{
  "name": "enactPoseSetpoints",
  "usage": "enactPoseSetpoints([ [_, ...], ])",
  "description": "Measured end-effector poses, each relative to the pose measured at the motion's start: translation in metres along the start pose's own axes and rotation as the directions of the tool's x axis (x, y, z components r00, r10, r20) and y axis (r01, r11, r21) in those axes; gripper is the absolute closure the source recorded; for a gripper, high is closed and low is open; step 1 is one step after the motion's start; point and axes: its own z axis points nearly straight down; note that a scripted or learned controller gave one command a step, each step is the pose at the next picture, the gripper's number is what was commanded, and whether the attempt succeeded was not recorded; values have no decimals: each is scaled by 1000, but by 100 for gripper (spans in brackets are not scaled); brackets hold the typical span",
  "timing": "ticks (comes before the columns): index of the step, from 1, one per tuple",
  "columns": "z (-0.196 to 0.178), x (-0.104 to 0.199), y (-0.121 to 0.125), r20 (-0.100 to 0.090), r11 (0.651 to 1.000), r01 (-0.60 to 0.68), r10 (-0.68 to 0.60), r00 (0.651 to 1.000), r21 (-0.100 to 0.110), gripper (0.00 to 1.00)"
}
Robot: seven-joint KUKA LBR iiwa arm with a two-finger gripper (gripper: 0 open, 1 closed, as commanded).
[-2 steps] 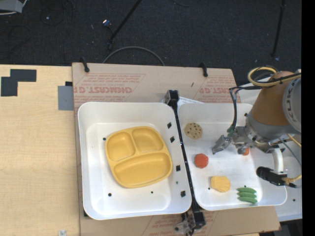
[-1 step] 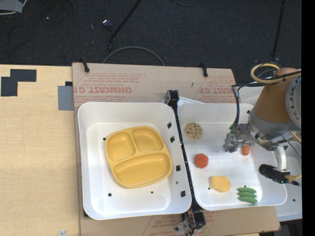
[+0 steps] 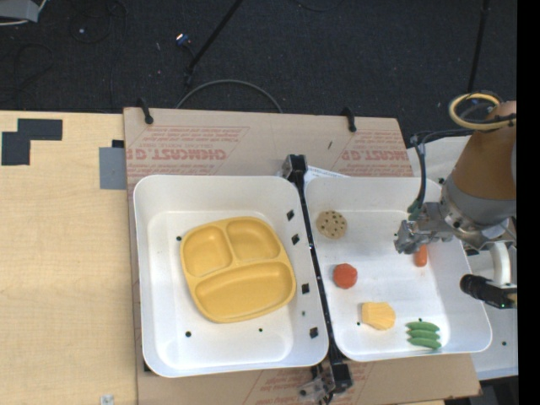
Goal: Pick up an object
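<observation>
Possibly the gripper [image 3: 411, 237], its finger state impossible to tell, knocks the small orange piece [image 3: 420, 258] against the right bin's wall [image 3: 467, 302].

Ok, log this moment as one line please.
gripper over right bin, beside orange piece | grasp unclear | cookie, tomato, cheese, peas loose | yellow tray left bin

Open floor of the right bin [image 3: 380, 226] between cookie [image 3: 331, 224] and gripper [image 3: 411, 241]; tomato [image 3: 344, 275] perhaps crowds below.

Bright, even overhead light on the white bins [image 3: 160, 226], faint shadows, dark background, perhaps slightly soft.
</observation>
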Motion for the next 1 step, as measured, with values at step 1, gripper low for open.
enactPoseSetpoints([
  [1,-62,-2,7,1,1000,5,-5,1000,-4,100],
])
